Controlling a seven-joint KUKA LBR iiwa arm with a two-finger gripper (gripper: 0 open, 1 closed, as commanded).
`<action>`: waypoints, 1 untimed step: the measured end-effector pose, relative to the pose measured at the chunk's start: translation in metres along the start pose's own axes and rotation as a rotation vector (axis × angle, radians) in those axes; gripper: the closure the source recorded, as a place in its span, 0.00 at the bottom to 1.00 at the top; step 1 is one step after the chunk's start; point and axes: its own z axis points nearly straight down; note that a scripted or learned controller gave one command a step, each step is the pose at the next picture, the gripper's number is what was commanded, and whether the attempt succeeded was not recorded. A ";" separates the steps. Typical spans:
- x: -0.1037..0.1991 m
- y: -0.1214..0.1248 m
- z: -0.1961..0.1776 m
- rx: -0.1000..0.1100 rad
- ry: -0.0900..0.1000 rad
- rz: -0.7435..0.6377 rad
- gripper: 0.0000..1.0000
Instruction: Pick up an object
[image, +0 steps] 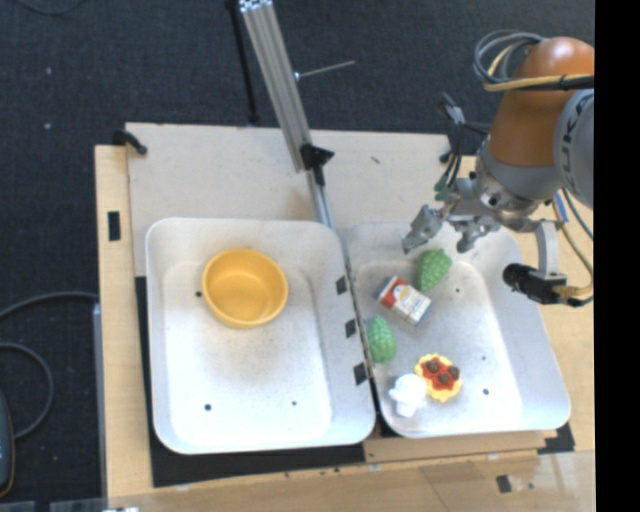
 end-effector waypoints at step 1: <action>0.000 0.000 0.000 0.000 0.000 0.000 0.00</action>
